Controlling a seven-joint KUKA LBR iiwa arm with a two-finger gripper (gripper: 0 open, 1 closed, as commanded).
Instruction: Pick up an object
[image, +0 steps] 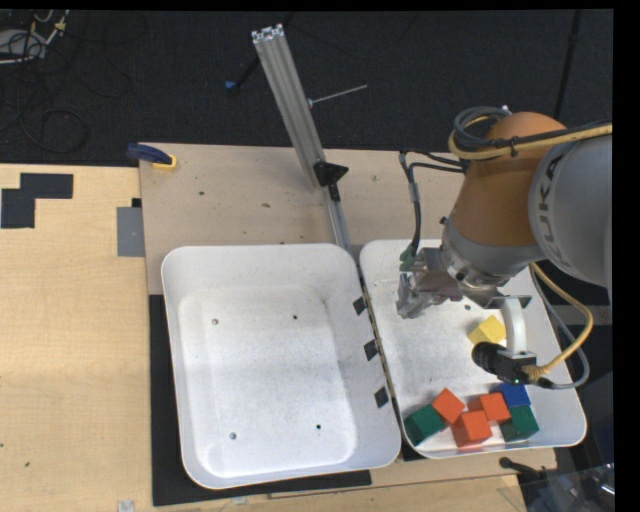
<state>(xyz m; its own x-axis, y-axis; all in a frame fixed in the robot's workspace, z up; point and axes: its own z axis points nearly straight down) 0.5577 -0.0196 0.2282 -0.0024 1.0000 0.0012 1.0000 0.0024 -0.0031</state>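
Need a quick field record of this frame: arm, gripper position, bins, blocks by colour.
arm: grey arm with orange band, reaching in from the right
gripper: gripper over upper left part of right bin, nothing seen between its fingers
left bin: left bin, white, shallow
right bin: right bin, holds all blocks
yellow block: yellow block, apart, mid-bin
cluster, near edge: orange blocks, green blocks, blue block
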